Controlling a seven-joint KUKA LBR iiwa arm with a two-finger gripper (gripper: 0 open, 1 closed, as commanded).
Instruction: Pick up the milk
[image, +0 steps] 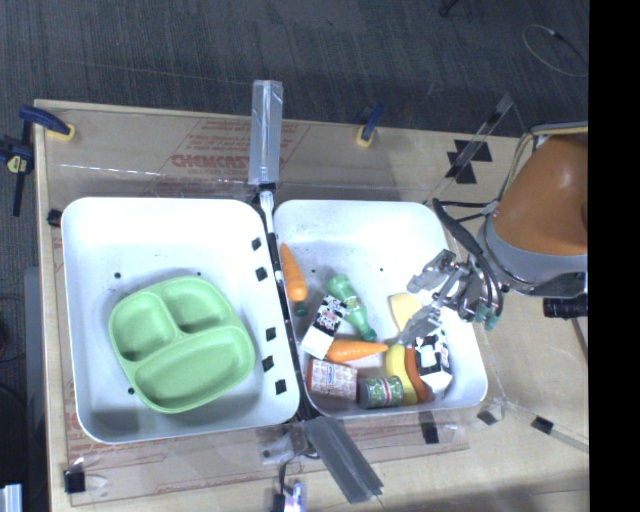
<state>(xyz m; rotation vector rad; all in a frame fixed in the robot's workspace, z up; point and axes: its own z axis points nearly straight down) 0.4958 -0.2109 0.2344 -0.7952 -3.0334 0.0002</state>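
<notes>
The gripper (436, 292) hangs over the right bin (340, 222), its 2 fingers spread apart with nothing between them. A black-and-white milk carton (432, 361) lies just below it toward the bin's near wall, long axis running from upper left to lower right. A 2nd, similar carton (325, 326) lies well to the gripper's left, beside a green bottle (350, 304) and above an orange carrot (356, 351).
</notes>
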